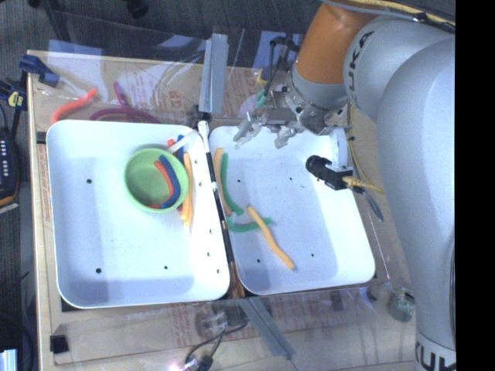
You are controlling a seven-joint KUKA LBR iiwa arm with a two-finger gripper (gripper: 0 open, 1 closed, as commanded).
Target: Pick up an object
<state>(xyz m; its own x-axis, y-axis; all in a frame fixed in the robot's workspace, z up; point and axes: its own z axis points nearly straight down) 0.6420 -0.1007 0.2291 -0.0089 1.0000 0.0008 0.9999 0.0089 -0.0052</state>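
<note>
My gripper hangs over the back edge of the right bin, its two metal fingers spread apart with nothing between them. Below it in the right bin lie a curved green strip along the left wall and an orange strip near the middle. In the left bin a green bowl holds red and blue curved pieces, and orange strips lie by its right side. The gripper is well above and behind the strips in the right bin.
The arm's grey body and orange band fill the upper right. A black cable connector juts over the right bin's back right part. A grey upright post stands behind the bins. Red and pink tubes lie behind the left bin.
</note>
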